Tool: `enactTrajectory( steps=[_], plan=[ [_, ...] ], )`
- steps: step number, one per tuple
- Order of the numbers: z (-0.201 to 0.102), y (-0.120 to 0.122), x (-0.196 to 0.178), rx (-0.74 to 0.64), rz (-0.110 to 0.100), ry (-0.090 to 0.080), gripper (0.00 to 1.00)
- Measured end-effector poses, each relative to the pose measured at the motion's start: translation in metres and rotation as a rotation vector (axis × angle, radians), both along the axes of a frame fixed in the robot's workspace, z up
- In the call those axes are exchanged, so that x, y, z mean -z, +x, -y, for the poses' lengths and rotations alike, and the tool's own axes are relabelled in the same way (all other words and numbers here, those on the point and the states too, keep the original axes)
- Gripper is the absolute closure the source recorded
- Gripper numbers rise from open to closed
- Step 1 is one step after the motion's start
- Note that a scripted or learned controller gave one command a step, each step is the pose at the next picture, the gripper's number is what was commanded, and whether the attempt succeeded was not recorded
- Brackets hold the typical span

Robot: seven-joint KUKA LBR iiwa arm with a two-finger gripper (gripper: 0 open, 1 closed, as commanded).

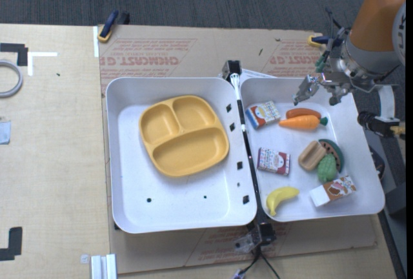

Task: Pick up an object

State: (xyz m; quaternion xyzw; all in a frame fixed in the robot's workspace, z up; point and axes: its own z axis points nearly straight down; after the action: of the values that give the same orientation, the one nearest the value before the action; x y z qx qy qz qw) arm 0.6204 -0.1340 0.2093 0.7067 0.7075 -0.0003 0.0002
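Altogether 2 bins [122,161], 1 plate [184,135], 1 banana [280,197]

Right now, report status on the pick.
Gripper open above the right bin's far edge, holding nothing. Carrot just below it, untouched. Small carton close beside carrot.

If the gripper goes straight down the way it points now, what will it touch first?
Probably the carrot. The gripper hangs over the right bin with its fingers pointing down, and the carrot lies just below it in the camera view. Depth is unclear from this slanted view, so it might instead meet the bin floor beside the carrot.
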Motion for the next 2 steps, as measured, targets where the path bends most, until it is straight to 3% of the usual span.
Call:
enactTrajectory(
  steps=[1, 2],
  plan=[
    [-0.021, 0.01, 0.11, -0.369, 0.001, 0.0, 0.0],
    [-0.02, 0.01, 0.1, -0.366, 0.002, 0.0, 1.0]
  ],
)
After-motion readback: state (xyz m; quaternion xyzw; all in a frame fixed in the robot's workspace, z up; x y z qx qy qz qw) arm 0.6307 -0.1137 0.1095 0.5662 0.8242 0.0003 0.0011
